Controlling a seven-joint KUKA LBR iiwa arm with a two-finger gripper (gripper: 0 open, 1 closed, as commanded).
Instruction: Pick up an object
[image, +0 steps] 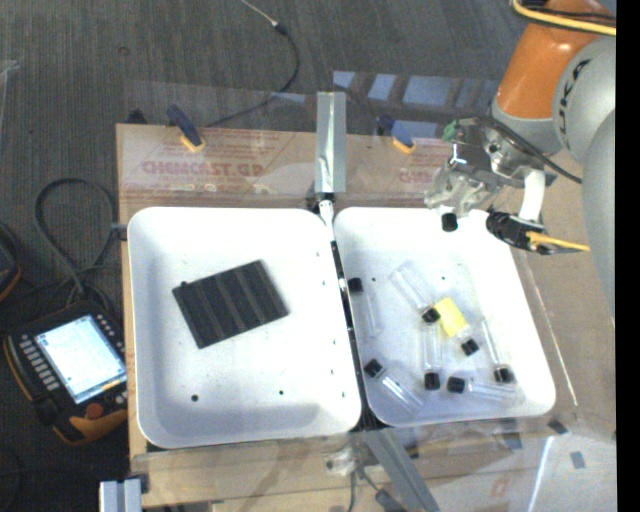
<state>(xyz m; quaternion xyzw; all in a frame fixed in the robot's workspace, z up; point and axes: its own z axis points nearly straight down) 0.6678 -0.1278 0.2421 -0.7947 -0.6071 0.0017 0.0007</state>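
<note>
The gripper (452, 205) hangs at the upper right of the frame, over the far rim of the right bin (540, 330), below the arm's orange band (530, 70). A clear tube with a black cap (447, 215) appears to sit between the fingertips, its cap at the lower end, but the view is too small and cluttered there to tell whether the fingers are clamped on it or parted. In the right bin, lower and to the centre, lie several more clear tubes with black caps (432, 345), scattered at different angles, and among them a small yellow block (452, 318). The left bin (150, 300) holds a flat black ribbed pad (231, 302), lying at a slant near its middle. At the lower left of the frame, beside the bench, rests a handheld control pendant (72, 370) with a lit screen
</note>
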